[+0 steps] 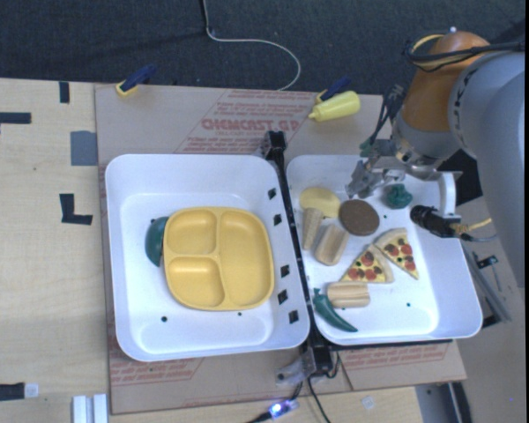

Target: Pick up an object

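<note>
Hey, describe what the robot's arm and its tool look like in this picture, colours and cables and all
The arm is bulky, rounded and light grey, with a glossy orange band above the wrist. Thin black cables loop around that band. Below it sits a small tool of grey metal, with dark parts and thin wires at its mount. A black cylindrical fitting with a white bracket sticks out beside it.

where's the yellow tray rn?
The yellow tray lies in the left bin, about centre, with a dark green item tucked under its left edge.
</note>
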You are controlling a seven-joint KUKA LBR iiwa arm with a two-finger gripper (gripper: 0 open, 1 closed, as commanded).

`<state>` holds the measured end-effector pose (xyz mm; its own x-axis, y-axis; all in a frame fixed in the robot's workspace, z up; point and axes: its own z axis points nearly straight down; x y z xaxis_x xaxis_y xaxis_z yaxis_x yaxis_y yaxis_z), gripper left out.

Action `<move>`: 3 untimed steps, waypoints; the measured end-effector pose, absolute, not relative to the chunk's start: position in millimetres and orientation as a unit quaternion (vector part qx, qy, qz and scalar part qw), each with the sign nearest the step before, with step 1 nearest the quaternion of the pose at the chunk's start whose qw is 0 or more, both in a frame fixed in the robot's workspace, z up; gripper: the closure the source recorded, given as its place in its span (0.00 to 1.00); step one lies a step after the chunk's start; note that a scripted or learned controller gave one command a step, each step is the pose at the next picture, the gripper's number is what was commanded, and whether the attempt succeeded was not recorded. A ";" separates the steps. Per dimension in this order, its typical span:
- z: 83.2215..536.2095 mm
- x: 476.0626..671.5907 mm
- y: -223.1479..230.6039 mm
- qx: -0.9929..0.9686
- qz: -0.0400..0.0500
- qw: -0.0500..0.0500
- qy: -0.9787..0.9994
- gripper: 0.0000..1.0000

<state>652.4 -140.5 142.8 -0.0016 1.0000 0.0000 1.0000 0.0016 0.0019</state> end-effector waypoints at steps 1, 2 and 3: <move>202.9 660.3 -145.4 0.707 0.001 0.003 0.708 1.00; 226.1 660.9 -145.2 0.707 0.001 0.001 0.707 1.00; 220.5 651.3 -93.2 0.705 0.000 -0.001 0.709 1.00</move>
<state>651.3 -93.2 220.5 -0.0056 1.0000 0.0017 1.0000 0.0056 -0.0024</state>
